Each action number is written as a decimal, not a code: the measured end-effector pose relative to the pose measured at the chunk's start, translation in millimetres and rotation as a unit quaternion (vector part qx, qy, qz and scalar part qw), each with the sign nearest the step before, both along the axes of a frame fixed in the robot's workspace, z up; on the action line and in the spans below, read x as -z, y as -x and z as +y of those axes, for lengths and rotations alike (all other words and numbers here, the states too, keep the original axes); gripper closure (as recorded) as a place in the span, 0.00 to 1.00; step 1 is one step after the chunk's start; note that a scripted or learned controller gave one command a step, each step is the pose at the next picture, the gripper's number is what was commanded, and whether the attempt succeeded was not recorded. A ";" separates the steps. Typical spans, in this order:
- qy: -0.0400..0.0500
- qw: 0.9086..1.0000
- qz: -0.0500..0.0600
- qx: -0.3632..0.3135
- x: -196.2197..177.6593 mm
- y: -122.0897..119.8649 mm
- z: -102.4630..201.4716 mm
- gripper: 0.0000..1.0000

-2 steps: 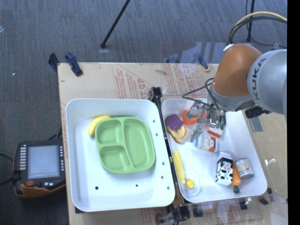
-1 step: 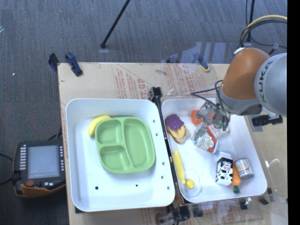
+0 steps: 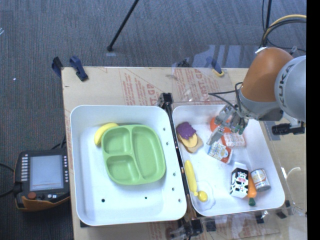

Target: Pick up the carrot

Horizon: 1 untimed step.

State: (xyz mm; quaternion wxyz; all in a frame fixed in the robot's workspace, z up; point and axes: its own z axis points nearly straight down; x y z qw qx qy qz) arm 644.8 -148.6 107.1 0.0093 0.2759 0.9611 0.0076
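The carrot (image 3: 252, 190) is small and orange with a green end. It lies near the front right corner of the right bin (image 3: 270, 156), wedged between a cow-patterned carton (image 3: 239, 182) and a tin can (image 3: 260, 179). My gripper (image 3: 229, 126) hangs over the back middle of that bin, well behind the carrot. It is open, with its fingers spread above a red-and-white packet (image 3: 235, 139) and nothing between them.
The right bin also holds a white-and-blue packet (image 3: 220, 152), a purple-topped sandwich (image 3: 188, 135), a yellow corn cob (image 3: 190, 175) and a small yellow piece (image 3: 202, 196). In the left bin (image 3: 82, 184) are a green divided plate (image 3: 133, 153) and a banana (image 3: 101, 132).
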 end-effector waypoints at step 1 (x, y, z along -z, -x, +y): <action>0.003 1.000 0.010 -0.007 18.4 30.8 69.4 0.00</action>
